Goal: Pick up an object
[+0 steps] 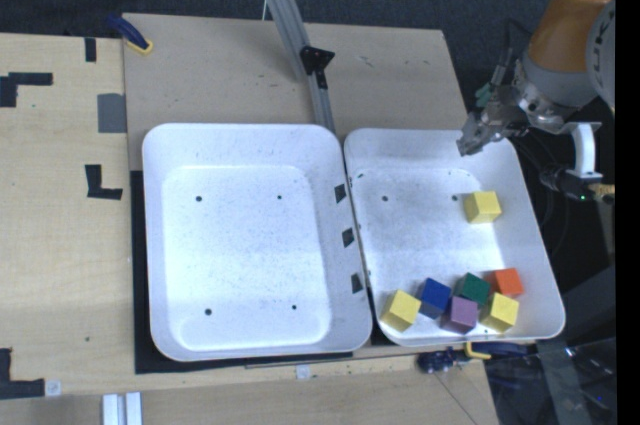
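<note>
The right bin holds several small cubes. A yellow cube lies alone near the bin's right wall. Along the front wall sit a yellow cube, a blue cube, a purple cube, a green cube, an orange cube and another yellow cube. My gripper hangs over the bin's back right corner, above and behind the lone yellow cube, with nothing seen between its fingers.
The left bin stands beside the right one. A slanted metal pole rises behind the bins. A blue and yellow tool lies at the bench's back left. Cables hang by the arm at right.
</note>
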`<control>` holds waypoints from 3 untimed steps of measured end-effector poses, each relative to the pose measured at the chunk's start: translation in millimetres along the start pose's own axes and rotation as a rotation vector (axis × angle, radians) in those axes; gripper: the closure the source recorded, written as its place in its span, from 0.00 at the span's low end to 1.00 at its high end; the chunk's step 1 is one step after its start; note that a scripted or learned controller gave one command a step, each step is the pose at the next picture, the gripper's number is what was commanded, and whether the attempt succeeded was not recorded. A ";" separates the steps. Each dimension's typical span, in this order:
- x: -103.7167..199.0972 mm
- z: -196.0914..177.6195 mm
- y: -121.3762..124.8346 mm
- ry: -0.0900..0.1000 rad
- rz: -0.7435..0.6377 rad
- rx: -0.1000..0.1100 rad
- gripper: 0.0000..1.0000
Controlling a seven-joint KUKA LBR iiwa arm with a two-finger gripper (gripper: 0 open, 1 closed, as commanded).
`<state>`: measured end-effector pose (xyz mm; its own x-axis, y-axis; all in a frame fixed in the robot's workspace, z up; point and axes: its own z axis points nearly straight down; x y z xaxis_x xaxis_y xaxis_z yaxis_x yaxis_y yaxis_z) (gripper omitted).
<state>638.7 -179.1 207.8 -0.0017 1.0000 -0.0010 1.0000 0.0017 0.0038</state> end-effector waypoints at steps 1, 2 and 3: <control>47.8 4.0 -1.6 0.002 -0.004 0.006 1.00; 98.4 -9.9 -12.5 0.003 -0.005 0.005 1.00; 157.7 -22.2 -12.9 0.003 -0.007 0.003 1.00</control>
<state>625.5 -21.4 229.8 -0.0084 1.0000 0.0022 1.0000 0.0084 0.0004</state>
